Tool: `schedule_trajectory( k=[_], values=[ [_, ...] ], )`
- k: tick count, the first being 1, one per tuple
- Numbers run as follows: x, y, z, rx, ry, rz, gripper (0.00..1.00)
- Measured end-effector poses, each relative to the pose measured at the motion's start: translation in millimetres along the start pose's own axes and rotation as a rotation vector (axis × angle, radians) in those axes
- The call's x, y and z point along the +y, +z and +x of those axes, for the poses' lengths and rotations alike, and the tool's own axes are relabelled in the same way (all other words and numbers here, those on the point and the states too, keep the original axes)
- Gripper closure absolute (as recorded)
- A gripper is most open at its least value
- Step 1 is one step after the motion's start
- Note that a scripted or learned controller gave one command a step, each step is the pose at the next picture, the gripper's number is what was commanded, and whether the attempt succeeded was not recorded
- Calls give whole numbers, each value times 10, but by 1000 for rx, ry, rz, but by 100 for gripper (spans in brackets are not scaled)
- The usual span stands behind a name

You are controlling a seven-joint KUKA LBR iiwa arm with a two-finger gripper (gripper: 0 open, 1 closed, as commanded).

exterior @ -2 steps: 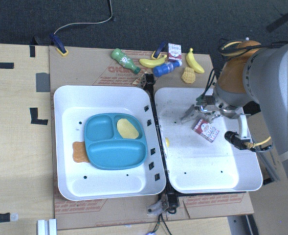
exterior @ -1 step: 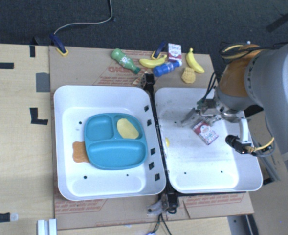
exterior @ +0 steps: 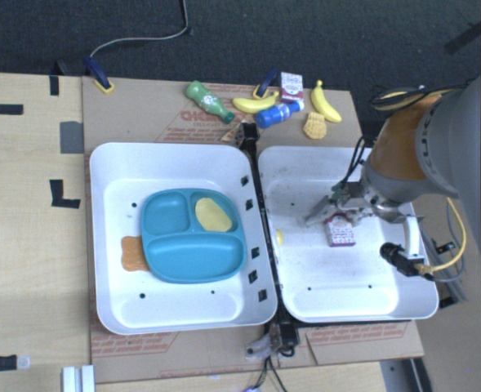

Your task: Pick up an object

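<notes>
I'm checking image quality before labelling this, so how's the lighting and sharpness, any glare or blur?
Camera view: lighting is even and soft, with faint shadows inside the white bins; the bin floors look bright but not blown out; the blue divided plate and yellow banana are reasonably sharp; the gripper above the small carton is slightly soft, its detail hard to read.

The arm (exterior: 436,149) comes in from three o'clock, its broad grey body filling the upper right and the orange band (exterior: 395,149) sitting just above the wrist. From the band the wrist drops toward seven o'clock, ending in the gripper (exterior: 336,211), which is low in the right-hand half of the view. One thin grey finger (exterior: 316,215) slants out toward eight o'clock. A yellow cable (exterior: 452,243) loops along the arm's lower side at about five o'clock from the wrist.
</notes>
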State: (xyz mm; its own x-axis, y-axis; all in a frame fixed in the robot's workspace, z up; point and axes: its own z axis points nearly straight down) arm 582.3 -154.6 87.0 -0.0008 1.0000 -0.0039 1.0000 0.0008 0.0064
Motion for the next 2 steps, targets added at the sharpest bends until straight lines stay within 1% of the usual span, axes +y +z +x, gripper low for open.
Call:
schedule_trajectory(
  k=[1,2],
  values=[
    [10,-97,-4,0,0,-1,100],
    [674,-434,600,5,-3,5,100]
  ],
)
